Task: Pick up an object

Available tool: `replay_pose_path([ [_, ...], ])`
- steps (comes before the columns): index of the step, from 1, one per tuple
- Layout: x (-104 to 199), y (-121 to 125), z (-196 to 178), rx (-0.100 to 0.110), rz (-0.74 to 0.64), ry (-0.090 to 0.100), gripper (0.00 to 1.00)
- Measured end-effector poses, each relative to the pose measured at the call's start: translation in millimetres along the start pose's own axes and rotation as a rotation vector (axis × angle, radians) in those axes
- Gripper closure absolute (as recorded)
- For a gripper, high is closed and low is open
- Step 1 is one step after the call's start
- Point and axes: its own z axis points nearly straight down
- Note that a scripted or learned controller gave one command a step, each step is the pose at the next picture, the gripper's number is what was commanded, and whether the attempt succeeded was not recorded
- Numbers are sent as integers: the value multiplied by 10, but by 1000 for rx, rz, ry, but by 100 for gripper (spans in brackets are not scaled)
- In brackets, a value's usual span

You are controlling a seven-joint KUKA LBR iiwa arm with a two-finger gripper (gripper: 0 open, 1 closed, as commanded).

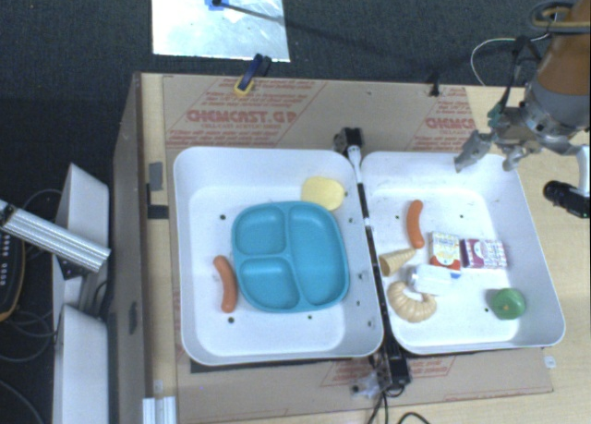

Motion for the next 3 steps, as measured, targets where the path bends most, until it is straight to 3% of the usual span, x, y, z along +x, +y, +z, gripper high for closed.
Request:
replay_pose_path([
  [1, 621, -205, 675, 2, -2, 2, 0],
  [2, 796, -175, 1262, 2, -2, 1, 0],
  [3, 792, -160, 1145, -2, -3, 0, 100],
])
